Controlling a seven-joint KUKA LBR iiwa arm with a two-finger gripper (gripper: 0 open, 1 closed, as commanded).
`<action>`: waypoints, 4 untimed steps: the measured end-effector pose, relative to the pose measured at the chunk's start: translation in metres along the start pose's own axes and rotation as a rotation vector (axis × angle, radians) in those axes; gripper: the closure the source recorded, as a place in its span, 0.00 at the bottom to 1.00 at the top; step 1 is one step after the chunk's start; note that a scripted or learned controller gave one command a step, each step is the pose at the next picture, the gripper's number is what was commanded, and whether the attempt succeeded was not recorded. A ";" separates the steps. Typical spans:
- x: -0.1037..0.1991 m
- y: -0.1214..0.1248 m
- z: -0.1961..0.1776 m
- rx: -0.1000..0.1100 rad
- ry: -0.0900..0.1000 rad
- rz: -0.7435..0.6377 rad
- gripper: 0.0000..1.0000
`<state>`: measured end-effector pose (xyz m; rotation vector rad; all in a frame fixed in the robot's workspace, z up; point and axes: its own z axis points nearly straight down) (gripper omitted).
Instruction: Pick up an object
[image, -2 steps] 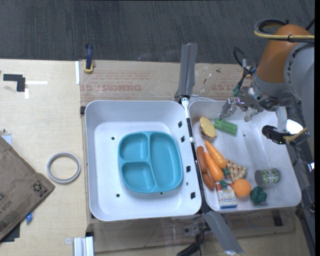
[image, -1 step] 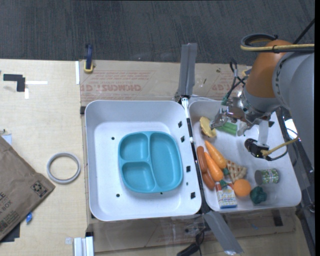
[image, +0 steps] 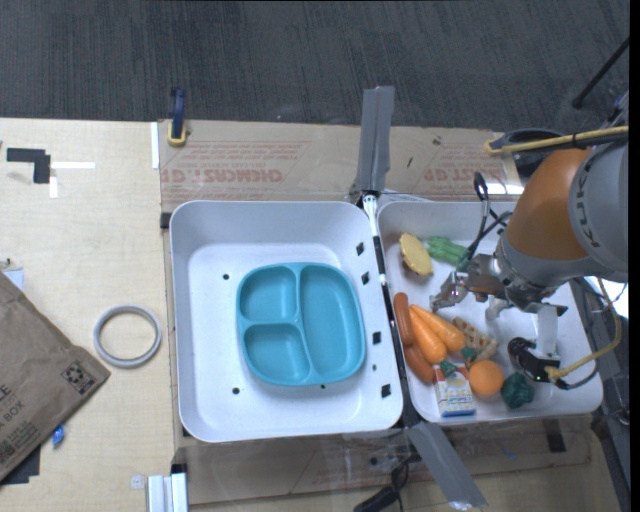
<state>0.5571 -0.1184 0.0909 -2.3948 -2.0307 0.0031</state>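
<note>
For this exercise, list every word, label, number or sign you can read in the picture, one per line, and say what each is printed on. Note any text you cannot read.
"CHEMC...": red print, upside down, on the cardboard sheet behind the bins; the rest is too blurred to read.
"BOX": on the brown cardboard box at the left edge; the letters above it are cut off.
Small carton in the right bin: printing too small to read.
</note>
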 end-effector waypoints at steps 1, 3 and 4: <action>-0.006 -0.052 0.000 -0.001 0.000 -0.116 0.00; 0.042 -0.033 -0.100 -0.002 -0.001 -0.273 1.00; 0.112 -0.006 -0.119 0.000 -0.002 -0.053 1.00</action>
